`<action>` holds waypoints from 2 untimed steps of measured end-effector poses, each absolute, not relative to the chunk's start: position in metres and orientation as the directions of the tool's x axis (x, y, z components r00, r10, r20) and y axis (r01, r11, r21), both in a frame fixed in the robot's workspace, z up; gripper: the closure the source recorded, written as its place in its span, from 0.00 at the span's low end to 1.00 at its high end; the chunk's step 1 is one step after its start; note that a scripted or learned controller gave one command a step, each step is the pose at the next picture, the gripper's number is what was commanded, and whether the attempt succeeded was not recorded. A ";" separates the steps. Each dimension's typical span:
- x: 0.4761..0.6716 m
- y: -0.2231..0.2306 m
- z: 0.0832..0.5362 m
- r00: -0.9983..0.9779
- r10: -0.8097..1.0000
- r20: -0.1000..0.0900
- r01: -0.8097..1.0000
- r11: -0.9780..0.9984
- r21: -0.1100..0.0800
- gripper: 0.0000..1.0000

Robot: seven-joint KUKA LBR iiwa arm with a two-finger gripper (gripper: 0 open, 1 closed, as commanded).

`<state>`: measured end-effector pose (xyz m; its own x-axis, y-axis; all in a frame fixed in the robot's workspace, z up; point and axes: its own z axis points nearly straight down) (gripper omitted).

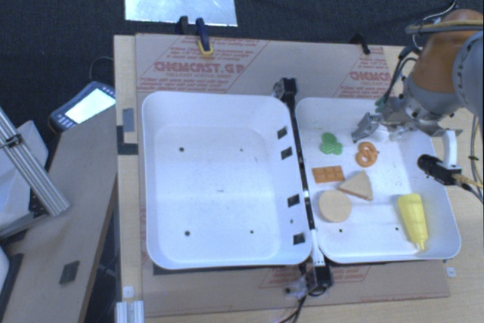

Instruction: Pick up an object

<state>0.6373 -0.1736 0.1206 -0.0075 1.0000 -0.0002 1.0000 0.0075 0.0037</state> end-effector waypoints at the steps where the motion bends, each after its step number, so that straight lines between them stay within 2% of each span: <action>1: 0.628 -0.152 0.086 -0.006 1.000 -0.004 1.000 0.006 0.006 0.00; 2: 0.630 -0.152 0.099 -0.004 1.000 -0.001 1.000 0.005 0.010 1.00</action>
<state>0.6300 -0.1519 0.0988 -0.0045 1.0000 -0.0013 0.9999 0.0045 0.0101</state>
